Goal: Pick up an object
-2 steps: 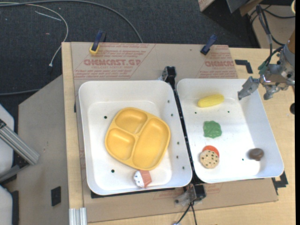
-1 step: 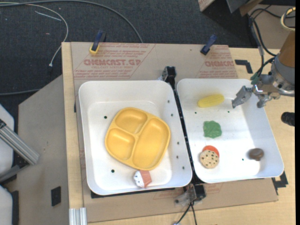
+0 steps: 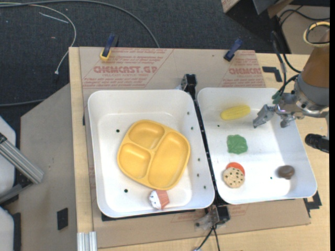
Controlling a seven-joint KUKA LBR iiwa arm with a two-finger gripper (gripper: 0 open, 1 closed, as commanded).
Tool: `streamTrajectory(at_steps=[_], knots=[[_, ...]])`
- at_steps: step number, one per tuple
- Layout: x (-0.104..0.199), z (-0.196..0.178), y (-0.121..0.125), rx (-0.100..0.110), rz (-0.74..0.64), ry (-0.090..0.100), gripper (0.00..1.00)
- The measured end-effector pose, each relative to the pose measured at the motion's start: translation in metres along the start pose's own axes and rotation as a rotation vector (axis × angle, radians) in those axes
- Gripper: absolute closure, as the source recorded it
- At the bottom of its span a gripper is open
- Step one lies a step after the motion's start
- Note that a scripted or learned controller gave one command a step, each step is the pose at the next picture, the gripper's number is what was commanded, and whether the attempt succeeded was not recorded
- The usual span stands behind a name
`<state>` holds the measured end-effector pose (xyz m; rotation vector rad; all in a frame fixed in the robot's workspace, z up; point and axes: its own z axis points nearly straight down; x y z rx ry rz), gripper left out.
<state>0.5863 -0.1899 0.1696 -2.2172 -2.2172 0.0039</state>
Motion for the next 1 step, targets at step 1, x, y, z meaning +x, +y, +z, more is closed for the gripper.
streamTrajectory(at_steps=[1], knots=[[0.0074,0.0448,-0.0023,-0.001,0.000,0.000,0.00]])
